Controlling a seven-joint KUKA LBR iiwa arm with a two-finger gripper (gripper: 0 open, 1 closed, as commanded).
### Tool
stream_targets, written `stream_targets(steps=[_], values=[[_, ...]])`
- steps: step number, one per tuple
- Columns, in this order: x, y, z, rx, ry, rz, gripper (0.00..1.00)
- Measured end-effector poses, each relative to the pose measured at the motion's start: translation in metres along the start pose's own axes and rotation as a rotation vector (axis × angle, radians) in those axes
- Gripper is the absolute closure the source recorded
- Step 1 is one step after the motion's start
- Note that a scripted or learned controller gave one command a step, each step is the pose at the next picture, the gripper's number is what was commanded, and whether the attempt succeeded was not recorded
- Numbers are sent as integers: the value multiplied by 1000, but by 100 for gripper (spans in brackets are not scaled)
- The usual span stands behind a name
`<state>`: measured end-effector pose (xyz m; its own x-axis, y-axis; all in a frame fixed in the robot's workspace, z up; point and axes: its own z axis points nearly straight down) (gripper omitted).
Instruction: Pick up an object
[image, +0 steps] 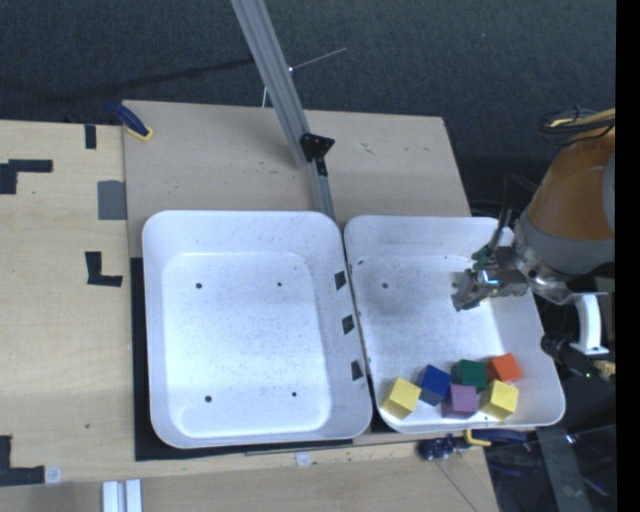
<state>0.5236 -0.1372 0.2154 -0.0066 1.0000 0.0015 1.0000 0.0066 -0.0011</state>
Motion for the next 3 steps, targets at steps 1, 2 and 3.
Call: stream_targets(steps=[1, 2, 3], values=[[63, 4, 3, 0, 0, -1, 100], [107, 8, -1, 0, 0, 0, 100], [151, 8, -2, 1, 0, -1, 100]])
